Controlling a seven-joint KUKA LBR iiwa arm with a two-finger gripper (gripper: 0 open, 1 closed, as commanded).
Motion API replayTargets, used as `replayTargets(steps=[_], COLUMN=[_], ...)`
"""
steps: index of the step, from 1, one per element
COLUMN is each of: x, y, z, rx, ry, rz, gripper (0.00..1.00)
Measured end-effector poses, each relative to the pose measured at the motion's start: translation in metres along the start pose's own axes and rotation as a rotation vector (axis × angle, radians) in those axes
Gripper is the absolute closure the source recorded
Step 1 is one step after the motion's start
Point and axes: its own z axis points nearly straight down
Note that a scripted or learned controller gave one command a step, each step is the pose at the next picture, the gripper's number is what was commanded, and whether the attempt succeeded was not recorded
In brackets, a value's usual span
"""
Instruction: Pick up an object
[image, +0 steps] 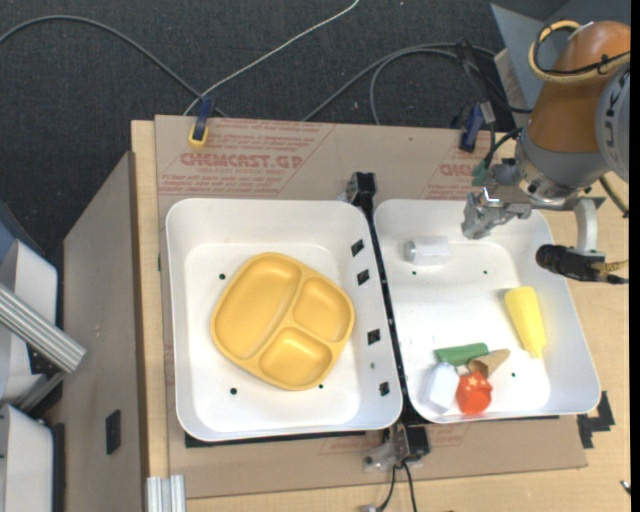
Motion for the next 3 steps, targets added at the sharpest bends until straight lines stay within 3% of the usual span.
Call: replayTargets(steps=[3], x=[0.163], y=[-0.030], z=[0.005], rx=[0.005], ry=[0.004], rz=[-0.006], gripper=[1.00])
